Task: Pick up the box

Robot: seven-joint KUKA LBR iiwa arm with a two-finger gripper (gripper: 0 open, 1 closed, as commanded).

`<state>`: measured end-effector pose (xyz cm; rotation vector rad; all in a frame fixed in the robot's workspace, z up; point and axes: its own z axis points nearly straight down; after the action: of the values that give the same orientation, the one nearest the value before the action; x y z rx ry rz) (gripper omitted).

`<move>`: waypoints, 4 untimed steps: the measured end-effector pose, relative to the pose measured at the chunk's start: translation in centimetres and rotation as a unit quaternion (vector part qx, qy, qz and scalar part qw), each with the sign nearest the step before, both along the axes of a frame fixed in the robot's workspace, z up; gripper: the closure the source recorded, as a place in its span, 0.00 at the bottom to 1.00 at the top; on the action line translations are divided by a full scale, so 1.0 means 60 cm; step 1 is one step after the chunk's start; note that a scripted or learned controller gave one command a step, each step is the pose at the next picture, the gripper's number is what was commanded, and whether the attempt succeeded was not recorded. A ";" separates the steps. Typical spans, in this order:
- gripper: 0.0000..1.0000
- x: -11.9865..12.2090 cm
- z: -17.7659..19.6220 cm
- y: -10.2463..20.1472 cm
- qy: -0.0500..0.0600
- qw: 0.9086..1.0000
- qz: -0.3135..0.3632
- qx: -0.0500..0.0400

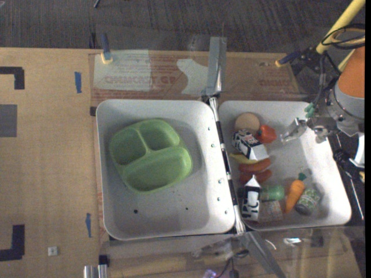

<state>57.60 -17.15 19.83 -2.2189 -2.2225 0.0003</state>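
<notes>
Plainly, the box (250, 145) is a white-and-black carton lying tilted; the hand's (290, 134) grip cannot be told.

I count 2 bins (110, 172) on the surface (46, 155). 1 green tray (151, 154) sits in the left one. In the right bin I see 2 cartons (250, 145), 1 carrot (295, 194), 1 tomato (267, 134) and 1 tan ball (247, 121).

Brown cardboard-covered bench (46, 172) bearing two shallow white bins side by side: left bin (116, 213) at frame centre, right bin (339, 210) at lower right; blue tape marks (77, 81) at upper left.
</notes>
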 end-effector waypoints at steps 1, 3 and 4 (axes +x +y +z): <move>0.00 -0.017 -0.186 0.041 -0.003 1.000 0.013 -0.001; 0.00 0.122 -0.188 0.073 -0.002 1.000 0.021 -0.001; 0.00 0.089 -0.184 0.108 -0.004 0.999 -0.038 -0.005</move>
<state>62.91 -10.69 8.76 -2.3110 -2.1450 0.0019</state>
